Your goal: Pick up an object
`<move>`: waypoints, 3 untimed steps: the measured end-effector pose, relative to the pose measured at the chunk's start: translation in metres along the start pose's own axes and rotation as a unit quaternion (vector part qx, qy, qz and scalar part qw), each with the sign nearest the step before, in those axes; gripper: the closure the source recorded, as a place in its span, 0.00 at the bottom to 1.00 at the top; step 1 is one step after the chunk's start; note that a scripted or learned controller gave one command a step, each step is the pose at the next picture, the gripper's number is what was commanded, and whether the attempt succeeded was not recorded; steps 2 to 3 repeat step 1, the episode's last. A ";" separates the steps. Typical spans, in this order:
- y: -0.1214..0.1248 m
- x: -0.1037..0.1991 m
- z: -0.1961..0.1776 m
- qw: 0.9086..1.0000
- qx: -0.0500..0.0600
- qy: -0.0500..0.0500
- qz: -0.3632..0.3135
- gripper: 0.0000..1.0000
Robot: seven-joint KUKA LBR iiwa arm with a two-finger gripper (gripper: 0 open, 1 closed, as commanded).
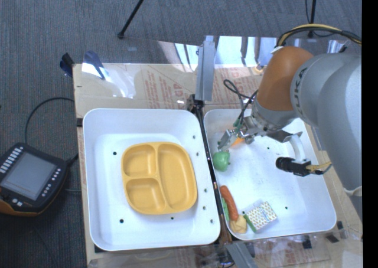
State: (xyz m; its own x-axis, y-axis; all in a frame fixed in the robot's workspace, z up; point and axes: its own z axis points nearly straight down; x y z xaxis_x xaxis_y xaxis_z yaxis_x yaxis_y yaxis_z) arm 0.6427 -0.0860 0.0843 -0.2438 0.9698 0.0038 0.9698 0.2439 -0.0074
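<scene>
My gripper (232, 139) hangs low over the right bin's (307, 202) upper left part, reaching in from the right. A small orange piece (237, 140) shows right at its tip, and I cannot tell whether it is held. Just below the gripper, a green rounded object (221, 160) lies against the bin's left wall. Along the front left wall lie a long orange-red piece (229, 202), a yellowish lump (238, 224), a small green piece (248, 222) and a pale chequered block (261, 214).
The left bin (100, 143) holds a yellow divided plate (159, 177) in its middle. A ridge (205, 143) separates the two bins. The grey arm with its orange band (283, 87) covers the right bin's far right corner.
</scene>
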 end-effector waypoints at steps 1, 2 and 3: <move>-0.008 0.026 -0.105 1.000 -0.005 -0.002 0.006 0.00; -0.008 0.026 -0.105 1.000 -0.005 -0.002 0.006 0.00; -0.008 0.026 -0.105 1.000 -0.005 -0.002 0.006 0.00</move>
